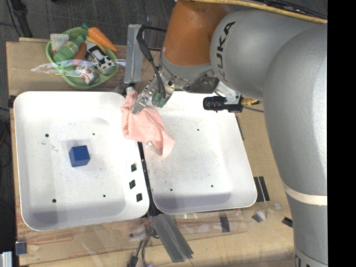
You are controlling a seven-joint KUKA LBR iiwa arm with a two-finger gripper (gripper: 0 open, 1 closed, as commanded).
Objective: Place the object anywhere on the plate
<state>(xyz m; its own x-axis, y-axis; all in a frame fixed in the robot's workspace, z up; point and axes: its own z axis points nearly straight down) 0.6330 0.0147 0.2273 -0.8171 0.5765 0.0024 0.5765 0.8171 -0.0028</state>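
The claw (146,102) seemed clamped on the pink cloth (146,128), which hung over the bins' shared edge, at two o'clock from the blue cube (79,155), apparently lifted for carrying.

— What is sitting in the left bin (33,204)?

— A blue cube (79,156) is lying on its floor, toward the left, well apart from the walls.

— And beyond the bins?

— A green bowl (75,79) is standing at the far left corner of the bench, just past the left bin's rim. An orange carrot (102,38) is leaning over its edge, and a green bottle (68,50) and assorted packets are crowding inside.

— The right bin (222,196)?

— It is sitting beside the left one, their rims touching.
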